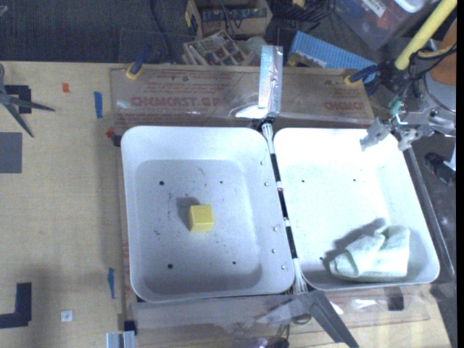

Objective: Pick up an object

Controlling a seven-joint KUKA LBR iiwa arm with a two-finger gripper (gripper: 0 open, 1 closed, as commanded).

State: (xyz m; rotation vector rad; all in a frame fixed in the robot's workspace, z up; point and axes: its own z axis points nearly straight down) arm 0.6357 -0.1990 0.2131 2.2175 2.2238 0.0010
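**Pick-up not yet made: both items lying in their bins**

Camera view.

- Jaws: the two-finger gripper (380, 135) sits at the far right corner of the right-hand shallow white plastic bin (326, 158), over its rim. Whether the jaws are spread or pressed together cannot be told at this size and angle. Nothing shows between them.
- Item 1: small yellow cube, foam-like (201, 218), resting near the middle of the floor of the left-hand shallow white plastic bin (145, 151), well apart from the gripper.
- Item 2: crumpled pale green-white cloth or soft bundle (373, 254), lying in the near right corner of the right-hand bin, against the near wall; closer to the gripper than the cube, but not touching it.
- Support: light wooden bench (58, 194) carrying both bins side by side.

Progress, as judged: nothing lifted. Choice of item, descent, closing and raising all appear left to do.
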